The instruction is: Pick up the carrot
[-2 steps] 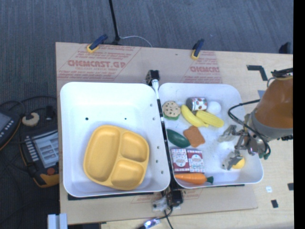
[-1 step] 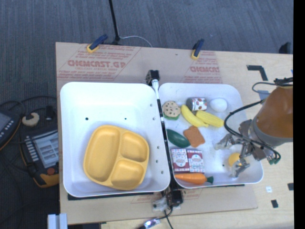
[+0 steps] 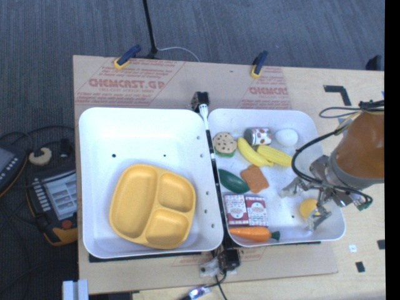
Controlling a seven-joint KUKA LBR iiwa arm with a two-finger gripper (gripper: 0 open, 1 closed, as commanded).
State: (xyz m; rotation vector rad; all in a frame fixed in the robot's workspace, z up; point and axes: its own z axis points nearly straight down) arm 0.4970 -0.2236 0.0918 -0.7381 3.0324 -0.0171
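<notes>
In the right-hand bin (image 3: 306,119), seen from above, the carrot (image 3: 251,234) is lying along the near wall, just below the red-and-white carton (image 3: 245,209), so the pick is not yet made. The gripper (image 3: 314,212) is hanging well to the carrot's right, beside a small yellow piece (image 3: 306,208) (possibly a lemon). Its fingers are looking spread and holding nothing; reaching across, descending and grasping are all remaining.

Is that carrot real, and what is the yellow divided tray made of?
The carrot looks like toy plastic: even orange, smooth, faintly shiny, with a stubby dark green end. The yellow tray also seems moulded plastic: one uniform colour, rounded compartments, soft sheen. Both are guesses from looks alone.
</notes>
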